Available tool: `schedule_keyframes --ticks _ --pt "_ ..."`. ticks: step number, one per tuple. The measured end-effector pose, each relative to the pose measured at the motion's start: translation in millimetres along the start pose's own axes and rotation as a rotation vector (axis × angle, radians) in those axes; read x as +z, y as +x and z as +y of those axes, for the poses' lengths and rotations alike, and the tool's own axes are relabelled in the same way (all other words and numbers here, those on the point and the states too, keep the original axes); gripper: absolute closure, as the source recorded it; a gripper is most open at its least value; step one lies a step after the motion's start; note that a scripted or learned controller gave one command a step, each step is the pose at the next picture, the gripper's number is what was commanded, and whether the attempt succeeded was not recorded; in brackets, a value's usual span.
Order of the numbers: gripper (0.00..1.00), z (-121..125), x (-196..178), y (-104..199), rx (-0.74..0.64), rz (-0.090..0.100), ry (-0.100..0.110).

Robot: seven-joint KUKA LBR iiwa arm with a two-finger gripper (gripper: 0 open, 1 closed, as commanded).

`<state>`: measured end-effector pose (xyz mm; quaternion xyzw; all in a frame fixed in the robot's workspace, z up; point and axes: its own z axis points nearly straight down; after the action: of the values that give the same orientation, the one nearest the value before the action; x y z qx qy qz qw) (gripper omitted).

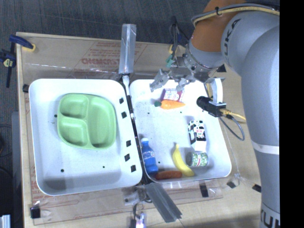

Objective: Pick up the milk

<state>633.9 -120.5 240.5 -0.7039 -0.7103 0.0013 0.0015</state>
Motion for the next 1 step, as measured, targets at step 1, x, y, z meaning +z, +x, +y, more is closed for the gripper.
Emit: schedule_keyframes --ticks 1 --pt "0.0 -53.5 6.4 -56.9 -0.07 0.0 -0.001"
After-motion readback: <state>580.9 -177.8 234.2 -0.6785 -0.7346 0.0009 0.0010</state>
